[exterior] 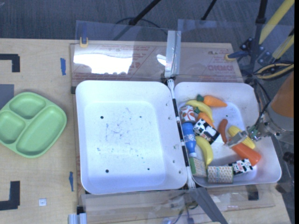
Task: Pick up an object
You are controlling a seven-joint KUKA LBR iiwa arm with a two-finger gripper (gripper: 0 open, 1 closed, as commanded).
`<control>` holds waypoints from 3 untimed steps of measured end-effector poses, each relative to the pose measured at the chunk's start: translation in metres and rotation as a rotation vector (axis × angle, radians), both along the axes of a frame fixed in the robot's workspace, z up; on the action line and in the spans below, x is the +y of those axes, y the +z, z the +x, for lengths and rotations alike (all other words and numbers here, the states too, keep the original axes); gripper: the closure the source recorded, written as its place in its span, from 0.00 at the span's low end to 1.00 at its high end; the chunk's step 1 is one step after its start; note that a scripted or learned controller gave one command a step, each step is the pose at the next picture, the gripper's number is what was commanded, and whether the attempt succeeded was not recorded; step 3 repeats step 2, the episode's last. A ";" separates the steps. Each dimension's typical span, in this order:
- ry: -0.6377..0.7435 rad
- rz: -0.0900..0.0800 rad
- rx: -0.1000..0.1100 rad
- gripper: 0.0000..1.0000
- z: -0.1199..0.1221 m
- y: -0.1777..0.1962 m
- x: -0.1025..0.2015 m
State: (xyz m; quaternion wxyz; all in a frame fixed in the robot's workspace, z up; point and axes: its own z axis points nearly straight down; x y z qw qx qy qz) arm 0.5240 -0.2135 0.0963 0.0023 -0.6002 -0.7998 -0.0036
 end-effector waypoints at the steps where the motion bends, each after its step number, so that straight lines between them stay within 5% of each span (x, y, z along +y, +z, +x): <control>1: -0.001 -0.006 -0.001 1.00 0.000 0.010 -0.003; 2: -0.039 -0.009 0.001 1.00 0.047 0.110 0.070; 3: -0.039 -0.009 0.001 1.00 0.047 0.110 0.070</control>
